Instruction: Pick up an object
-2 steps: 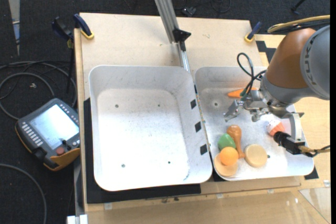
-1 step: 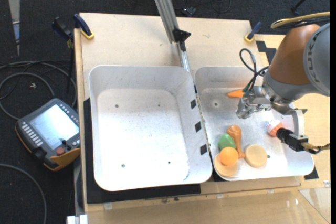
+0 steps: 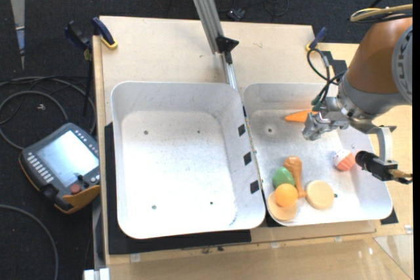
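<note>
Orange carrot (image 3: 297,117) lies just beside the gripper (image 3: 313,130) — whose finger spread I cannot tell.

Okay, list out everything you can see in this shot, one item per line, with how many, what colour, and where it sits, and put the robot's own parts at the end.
white bins: two, white, side by side on the bench.
carrot-shaped piece: one, orange, upper part of the right bin, beside the pincer.
small pink-and-white object: one, right side of the right bin.
green piece: one, green, lower part of the right bin.
orange ball: one, orange, lower edge of the right bin.
tan stick-shaped piece: one, tan-orange, next to the green piece.
pale round piece: one, beige, right of the orange ball.
handheld controller: one, grey and orange, on the floor left of the bench.
arm: one, grey and orange, reaching in from the right.
pincer: one, grey, over the right bin.
</note>
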`<act>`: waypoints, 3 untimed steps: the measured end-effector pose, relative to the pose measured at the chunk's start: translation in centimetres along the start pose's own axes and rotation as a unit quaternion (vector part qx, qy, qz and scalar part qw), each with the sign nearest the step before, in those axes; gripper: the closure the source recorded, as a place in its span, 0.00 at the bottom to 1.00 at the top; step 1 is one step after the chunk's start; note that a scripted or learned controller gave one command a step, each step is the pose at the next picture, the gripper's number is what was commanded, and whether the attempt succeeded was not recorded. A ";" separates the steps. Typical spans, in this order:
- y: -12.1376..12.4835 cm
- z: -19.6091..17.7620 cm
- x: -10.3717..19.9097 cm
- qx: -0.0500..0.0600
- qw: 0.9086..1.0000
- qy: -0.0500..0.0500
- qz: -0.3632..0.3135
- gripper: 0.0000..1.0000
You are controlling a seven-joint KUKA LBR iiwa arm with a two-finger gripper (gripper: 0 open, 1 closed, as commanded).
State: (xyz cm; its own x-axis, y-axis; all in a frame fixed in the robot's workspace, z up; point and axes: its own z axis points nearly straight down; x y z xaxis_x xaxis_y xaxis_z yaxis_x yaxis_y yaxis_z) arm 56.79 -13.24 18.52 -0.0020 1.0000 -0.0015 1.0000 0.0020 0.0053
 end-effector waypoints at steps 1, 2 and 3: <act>0.2 -5.3 0.0 -0.001 1.000 0.000 0.000 1.00; 0.2 -6.3 5.4 0.001 1.000 0.002 -0.003 1.00; 1.2 -5.5 10.3 0.003 1.000 0.002 -0.003 1.00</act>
State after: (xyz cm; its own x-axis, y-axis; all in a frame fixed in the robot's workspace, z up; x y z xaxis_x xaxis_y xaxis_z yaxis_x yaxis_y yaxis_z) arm 57.93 -2.91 23.98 -0.0077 1.0000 0.0015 1.0000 0.0077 0.0000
